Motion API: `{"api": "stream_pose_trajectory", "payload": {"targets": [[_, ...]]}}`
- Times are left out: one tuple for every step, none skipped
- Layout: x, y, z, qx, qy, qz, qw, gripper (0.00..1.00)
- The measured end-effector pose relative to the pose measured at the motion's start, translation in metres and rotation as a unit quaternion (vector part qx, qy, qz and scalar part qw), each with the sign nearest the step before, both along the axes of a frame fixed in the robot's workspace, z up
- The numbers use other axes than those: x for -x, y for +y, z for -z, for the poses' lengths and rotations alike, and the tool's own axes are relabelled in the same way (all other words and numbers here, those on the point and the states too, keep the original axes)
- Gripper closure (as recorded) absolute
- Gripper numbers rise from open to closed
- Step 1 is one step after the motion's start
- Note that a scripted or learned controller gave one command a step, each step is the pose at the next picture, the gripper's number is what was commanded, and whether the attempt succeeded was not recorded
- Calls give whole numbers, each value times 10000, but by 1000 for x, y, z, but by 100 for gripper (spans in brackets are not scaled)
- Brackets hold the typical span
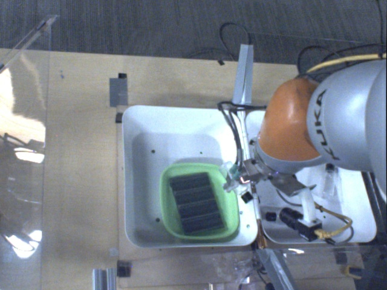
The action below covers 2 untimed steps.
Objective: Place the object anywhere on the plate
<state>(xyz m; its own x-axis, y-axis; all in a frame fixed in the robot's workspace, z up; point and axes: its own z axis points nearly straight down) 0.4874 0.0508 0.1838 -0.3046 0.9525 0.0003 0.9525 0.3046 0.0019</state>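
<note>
two white bins (139, 162); end effector (234, 179), grip state unclear, at green plate's (227, 213) right rim.

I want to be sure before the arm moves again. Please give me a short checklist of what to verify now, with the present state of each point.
1. Green plate lies flat inside the left bin: ok.
2. Dark ridged object rests on the plate: ok.
3. Gripper is at the plate's right rim: ok.
4. Object is between the fingers: cannot tell.
5. Gripper is free of the plate: cannot tell.
6. Cables hang clear of the plate: ok.
</note>
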Motion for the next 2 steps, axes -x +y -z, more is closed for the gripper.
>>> {"api": "stream_pose_trajectory", "payload": {"targets": [[0, 0, 0, 0, -2, 1, 10000, 0], [-13, 2, -5, -3, -23, 83, 10000, 0]]}}
